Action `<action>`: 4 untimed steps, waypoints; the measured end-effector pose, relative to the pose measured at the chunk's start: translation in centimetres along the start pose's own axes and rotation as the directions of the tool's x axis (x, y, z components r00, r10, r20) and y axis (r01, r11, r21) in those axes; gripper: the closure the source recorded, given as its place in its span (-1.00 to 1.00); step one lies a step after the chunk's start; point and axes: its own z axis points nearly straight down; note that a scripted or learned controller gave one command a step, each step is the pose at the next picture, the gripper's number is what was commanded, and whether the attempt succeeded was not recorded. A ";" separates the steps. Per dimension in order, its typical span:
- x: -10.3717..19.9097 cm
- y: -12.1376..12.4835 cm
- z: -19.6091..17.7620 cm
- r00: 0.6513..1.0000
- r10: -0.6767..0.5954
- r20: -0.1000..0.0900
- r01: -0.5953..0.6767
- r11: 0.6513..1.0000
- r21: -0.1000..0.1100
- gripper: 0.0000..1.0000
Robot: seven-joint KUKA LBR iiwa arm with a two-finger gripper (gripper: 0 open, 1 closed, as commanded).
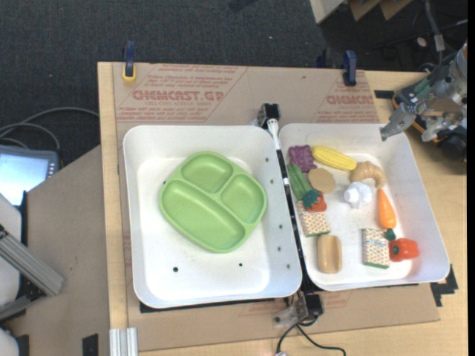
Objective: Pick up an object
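The right bin [427,199] holds several toy foods: purple grapes [300,156], a yellow corn cob [333,157], a tan croissant [368,173], a white lump [358,194], an orange carrot [386,209], a green vegetable [297,181], a bread roll [329,253] and a red tomato [403,249]. My gripper [395,123] hangs above the bin's far right corner, beyond the croissant and apart from every item. Nothing is visibly held in it.
The left bin [141,169] carries a green divided plate [214,199]. A black bracket [269,113] sits at the far end of the seam between the bins. Two clamps [129,59] [349,68] pin the cardboard sheet at the back.
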 end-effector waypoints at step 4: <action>4.0 4.7 18.4 1.000 -0.003 -0.003 0.004 0.999 0.044 1.00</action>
